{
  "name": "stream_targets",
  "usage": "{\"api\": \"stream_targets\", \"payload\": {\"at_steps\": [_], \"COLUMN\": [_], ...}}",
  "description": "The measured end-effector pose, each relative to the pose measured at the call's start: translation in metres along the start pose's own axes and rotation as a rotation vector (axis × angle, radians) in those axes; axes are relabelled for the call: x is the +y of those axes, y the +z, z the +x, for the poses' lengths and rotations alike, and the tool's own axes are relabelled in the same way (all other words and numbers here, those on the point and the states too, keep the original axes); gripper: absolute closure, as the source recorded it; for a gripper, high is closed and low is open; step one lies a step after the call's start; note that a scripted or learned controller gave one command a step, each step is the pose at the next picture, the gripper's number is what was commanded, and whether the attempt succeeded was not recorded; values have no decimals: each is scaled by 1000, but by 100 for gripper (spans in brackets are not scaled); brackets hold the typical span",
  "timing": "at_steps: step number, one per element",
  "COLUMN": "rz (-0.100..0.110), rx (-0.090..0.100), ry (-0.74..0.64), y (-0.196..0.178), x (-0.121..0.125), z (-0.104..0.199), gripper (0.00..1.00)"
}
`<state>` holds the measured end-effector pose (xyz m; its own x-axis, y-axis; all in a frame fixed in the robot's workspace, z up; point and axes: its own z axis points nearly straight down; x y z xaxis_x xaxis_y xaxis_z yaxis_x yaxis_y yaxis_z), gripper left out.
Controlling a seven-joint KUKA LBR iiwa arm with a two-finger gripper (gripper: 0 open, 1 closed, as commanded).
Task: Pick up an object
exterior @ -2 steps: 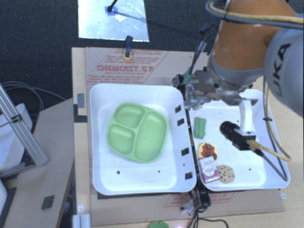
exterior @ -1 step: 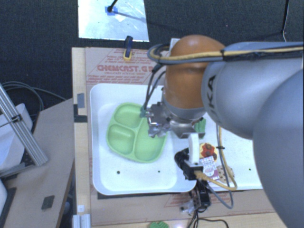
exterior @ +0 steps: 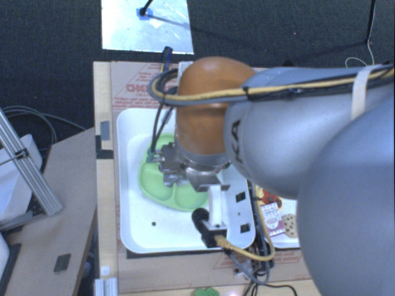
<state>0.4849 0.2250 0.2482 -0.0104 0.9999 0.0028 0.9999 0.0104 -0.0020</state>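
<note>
From my remote seat, the arm (exterior: pixel 308 140) takes up most of the right half of the camera view, its orange band (exterior: pixel 207 103) sitting directly above the left bin (exterior: pixel 133 165). The wrist hardware hangs over a light green object (exterior: pixel 154 180), soft-looking and flattish, which lies in the left bin towards its middle. The gripper (exterior: pixel 185 184) is buried under the wrist flange, so I cannot tell how it stands or whether anything is caught in it.

A yellow cable (exterior: pixel 203 93) and darker cables loop around the orange band and run down past the wrist to the bench edge. A white bracket (exterior: pixel 237 217) with black fittings hangs beside the wrist and covers the divide between the bins. Past it, a strip of the right bin shows a printed packet (exterior: pixel 274 217) with red and cookie-like markings.

The bins rest on a brown cardboard sheet (exterior: pixel 126 91) with red lettering, laid on a pale wooden bench (exterior: pixel 102 184). Dark carpet (exterior: pixel 49 42) surrounds it, with a shiny silver sheet (exterior: pixel 145 17) lying beyond the bench. An aluminium frame rail (exterior: pixel 28 165) slants at the left.
</note>
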Motion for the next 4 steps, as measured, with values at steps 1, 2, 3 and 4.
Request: {"api": "stream_targets", "payload": {"at_steps": [1,2,3,4], "rz": [-1,1,-9,-20], "rx": [-4,-7,4,4], "ry": [15,18,-5,4], "y": [22,66,45,-89], "x": [14,0,46,81], "z": [-70,-152,-15,-6], "gripper": [100,100,100,100]}}
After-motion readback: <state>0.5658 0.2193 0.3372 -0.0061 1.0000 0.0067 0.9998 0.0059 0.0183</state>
